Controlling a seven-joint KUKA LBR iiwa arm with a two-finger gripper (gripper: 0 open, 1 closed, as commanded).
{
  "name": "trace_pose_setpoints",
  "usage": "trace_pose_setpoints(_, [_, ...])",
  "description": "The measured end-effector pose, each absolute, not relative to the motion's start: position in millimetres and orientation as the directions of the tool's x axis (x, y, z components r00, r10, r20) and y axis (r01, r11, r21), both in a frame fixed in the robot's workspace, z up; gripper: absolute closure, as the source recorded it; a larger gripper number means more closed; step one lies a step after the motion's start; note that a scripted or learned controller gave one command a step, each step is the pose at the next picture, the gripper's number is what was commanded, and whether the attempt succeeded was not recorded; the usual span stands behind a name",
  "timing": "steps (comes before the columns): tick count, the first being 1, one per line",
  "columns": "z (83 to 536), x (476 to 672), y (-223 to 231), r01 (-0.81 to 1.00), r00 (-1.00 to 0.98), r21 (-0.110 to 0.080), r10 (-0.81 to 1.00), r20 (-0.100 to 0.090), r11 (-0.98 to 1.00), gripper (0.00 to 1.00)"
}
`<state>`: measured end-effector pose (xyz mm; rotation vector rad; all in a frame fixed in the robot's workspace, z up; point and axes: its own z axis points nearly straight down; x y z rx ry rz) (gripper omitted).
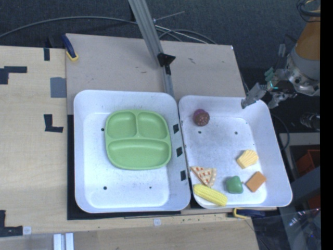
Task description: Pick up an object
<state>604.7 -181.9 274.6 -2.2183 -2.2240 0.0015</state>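
Arm (307, 51) low, fingers (253, 97) empty.

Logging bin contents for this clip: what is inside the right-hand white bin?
Inside the right white bin: a dark red ball, yellow wedge, orange block, green pepper-like toy, pizza slice and corn cob. Nothing visibly covers them.
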Motion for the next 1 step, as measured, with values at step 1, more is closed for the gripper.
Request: trace_pose_setpoints(1, [274.7, 604.6, -181.9, 1.0, -0.003, -0.001, 1.0, -0.001, 0.003, 0.0])
